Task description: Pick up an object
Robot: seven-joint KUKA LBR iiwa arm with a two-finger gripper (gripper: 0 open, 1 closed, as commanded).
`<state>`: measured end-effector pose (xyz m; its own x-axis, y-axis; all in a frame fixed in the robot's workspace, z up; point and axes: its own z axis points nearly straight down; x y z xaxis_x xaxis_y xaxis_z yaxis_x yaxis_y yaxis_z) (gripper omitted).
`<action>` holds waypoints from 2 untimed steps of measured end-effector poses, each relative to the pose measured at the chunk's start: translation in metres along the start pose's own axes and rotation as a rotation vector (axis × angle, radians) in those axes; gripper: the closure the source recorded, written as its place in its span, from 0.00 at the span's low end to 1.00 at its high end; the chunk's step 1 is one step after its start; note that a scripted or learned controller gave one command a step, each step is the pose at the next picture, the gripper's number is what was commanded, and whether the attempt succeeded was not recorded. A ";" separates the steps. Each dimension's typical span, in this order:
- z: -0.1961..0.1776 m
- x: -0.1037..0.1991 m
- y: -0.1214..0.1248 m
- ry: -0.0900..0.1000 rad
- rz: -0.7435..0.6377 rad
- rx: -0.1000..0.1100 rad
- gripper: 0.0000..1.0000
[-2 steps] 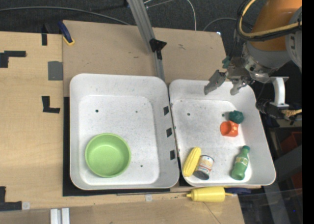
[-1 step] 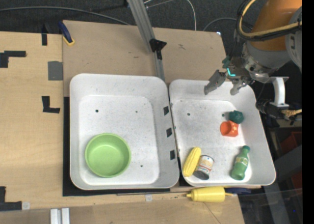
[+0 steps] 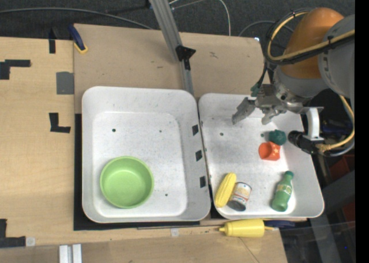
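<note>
My gripper [image 3: 252, 117] hangs over the upper part of the right bin [image 3: 230, 141], its two fingers spread open with nothing between them. Below and to its right lies an orange-red toy with a teal top [image 3: 271, 147]. Along the bin's front edge lie a yellow corn cob [image 3: 225, 190], a small can [image 3: 240, 196] and a green bottle [image 3: 282, 192]. In the left bin [image 3: 138, 106] a green bowl [image 3: 126, 181] sits at the front left.
A yellow bottle [image 3: 245, 228] lies on the bench just in front of the right bin. A grey metal pole [image 3: 167, 19] slants down to the gap between the bins. Cables loop behind the right bin.
</note>
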<state>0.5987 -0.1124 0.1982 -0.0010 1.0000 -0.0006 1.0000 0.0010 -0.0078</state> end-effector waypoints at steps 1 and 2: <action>0.047 0.001 -0.008 0.000 -0.001 -0.001 0.00; 0.104 0.006 -0.019 0.001 -0.001 0.000 0.00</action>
<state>0.5789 -0.1068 0.0939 -0.0015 1.0000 0.0003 1.0000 0.0015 -0.0079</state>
